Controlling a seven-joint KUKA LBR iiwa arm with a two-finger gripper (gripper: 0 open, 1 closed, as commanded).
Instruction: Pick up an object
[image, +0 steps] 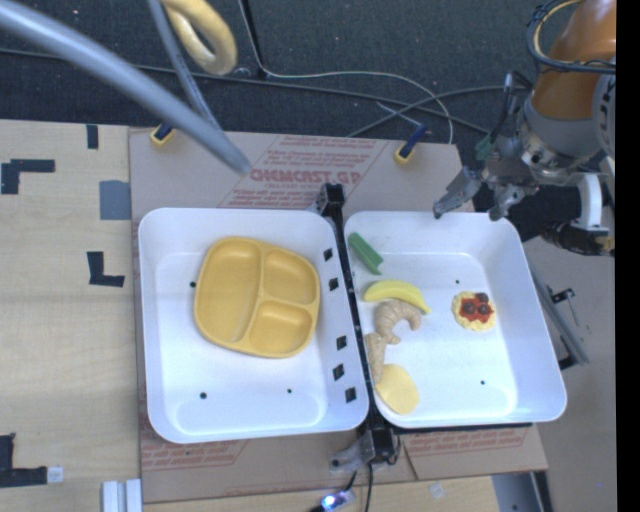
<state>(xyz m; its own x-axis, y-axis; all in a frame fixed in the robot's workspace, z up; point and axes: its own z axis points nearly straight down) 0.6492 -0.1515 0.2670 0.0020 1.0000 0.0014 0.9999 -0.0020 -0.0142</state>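
My gripper (473, 201) hangs above the far right rim of the right bin (520, 300), open, with nothing between its fingers. In that bin lie a green block (365, 253) near the far left corner, a yellow banana (396, 293), a tan croissant (395, 320), a pale yellow piece (397, 389) near the front left, and a small tart with red fruit (474, 310) toward the right. The tart is the item closest to the gripper, some way in front of it.
The left bin (165, 300) holds a yellow divided plate (256, 296). A black divider (345, 320) runs between the bins. Cables lie on the dark surface behind, and a grey pole (120, 75) crosses the upper left.
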